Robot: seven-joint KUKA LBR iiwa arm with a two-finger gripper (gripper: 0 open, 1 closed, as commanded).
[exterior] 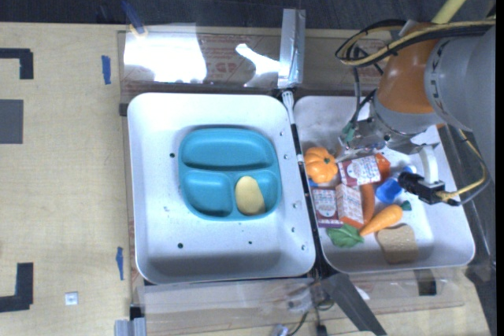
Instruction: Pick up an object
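The right bin [453, 244] holds a pile of toy food. There is a small orange pumpkin [320, 165], a red-and-white packet [363, 169], a second packet [325, 203] and a carrot [383, 219]. A brown bread slice [398, 241], a small blue piece [388, 190] and a green leaf [344, 235] lie there too. My gripper [359, 142] hangs low over the back of this pile, just above the red-and-white packet and right of the pumpkin. The grey arm with its orange band [405, 83] covers the bin's far right corner.
The left bin [150, 193] holds a blue divided tray [228, 169] with a yellow egg-shaped piece [250, 194] in its lower right compartment. A shiny clear panel [205, 59] and a metal post [291, 47] stand behind the bins. Black cables [370, 39] loop beside the arm.
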